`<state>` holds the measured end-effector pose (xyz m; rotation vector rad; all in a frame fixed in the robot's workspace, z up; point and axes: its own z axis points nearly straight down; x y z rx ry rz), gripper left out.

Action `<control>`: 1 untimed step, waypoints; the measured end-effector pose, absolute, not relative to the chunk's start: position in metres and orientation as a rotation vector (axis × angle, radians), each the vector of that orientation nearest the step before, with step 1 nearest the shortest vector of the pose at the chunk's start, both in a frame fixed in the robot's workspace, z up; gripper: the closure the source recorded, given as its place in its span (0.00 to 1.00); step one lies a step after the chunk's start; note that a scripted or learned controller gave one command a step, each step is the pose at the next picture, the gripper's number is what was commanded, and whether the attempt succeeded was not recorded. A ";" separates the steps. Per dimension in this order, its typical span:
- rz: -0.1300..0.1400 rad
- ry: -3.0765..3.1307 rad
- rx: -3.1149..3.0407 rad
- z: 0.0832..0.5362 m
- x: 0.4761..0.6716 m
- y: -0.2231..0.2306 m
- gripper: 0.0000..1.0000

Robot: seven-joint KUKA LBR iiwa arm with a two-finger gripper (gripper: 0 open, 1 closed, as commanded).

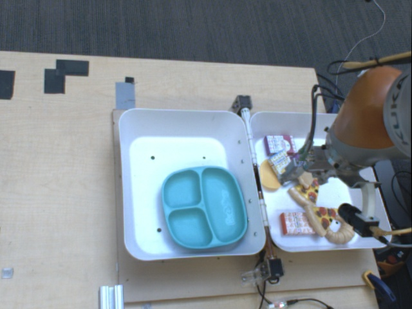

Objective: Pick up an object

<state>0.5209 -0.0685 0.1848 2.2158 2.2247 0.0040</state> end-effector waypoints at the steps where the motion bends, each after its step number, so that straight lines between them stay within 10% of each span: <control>1: 0.012 2.219 2.210 0.088 0.539 -0.088 0.00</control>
